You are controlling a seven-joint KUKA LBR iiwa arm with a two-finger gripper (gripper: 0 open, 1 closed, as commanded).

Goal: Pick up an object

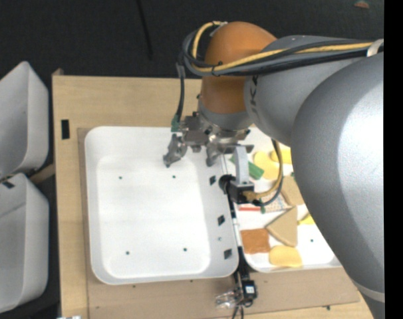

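My gripper hangs over the far right part of the left white bin, close to the rim shared with the right bin. Its two dark fingers stand apart, and only white bin floor shows between them, so it is open. The right bin holds several small objects: a green piece, a yellow piece, a tan wedge, an orange-brown block and a yellow lump. The arm hides much of that bin.
The big grey arm with its orange band covers the right side of the view. Black clips sit along the rim between the bins. The wooden bench frames the bins, with white shapes at the far left.
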